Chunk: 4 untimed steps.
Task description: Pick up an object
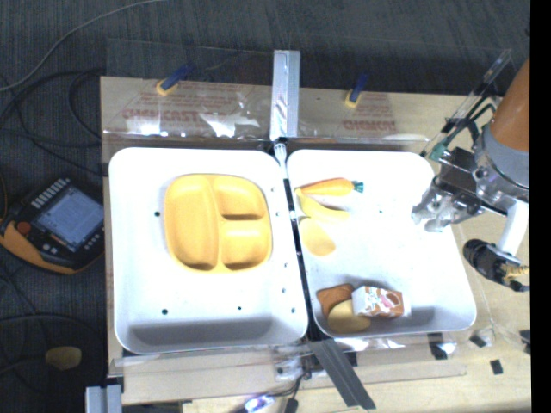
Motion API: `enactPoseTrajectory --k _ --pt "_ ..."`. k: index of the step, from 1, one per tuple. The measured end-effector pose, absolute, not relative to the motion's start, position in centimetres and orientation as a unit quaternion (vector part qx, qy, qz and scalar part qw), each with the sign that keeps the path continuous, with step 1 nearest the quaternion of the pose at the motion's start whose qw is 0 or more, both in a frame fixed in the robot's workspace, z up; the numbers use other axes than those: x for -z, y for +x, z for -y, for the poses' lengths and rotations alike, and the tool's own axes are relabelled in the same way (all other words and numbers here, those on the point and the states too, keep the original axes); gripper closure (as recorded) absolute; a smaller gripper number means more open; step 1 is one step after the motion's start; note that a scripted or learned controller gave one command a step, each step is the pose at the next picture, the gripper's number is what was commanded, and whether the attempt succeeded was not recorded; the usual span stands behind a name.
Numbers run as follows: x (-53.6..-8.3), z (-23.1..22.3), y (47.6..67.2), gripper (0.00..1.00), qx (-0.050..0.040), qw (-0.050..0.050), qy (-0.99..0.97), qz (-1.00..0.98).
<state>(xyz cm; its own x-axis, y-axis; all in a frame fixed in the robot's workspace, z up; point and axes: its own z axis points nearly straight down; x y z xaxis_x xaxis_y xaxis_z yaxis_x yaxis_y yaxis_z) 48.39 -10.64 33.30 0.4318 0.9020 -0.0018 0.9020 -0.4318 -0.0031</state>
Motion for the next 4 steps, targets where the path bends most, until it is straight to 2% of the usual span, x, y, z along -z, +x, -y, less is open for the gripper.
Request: enactPoseTrajectory --k 1,2,3,4 --pt "-29.7 16.7 56.0 1.00 -0.0021 -0.001 -0.805 0.593" --pt "-22.2 20.9 55.0 1.00 -0.0026 0.000 -0.902 0.431" --pt "-21.9 21.6 55.8 1.00 -0.0022 0.001 -0.920 0.391" --pt "-28.5 20.2 60.0 1.00 -0.0023 -0.001 -0.879 0.478"
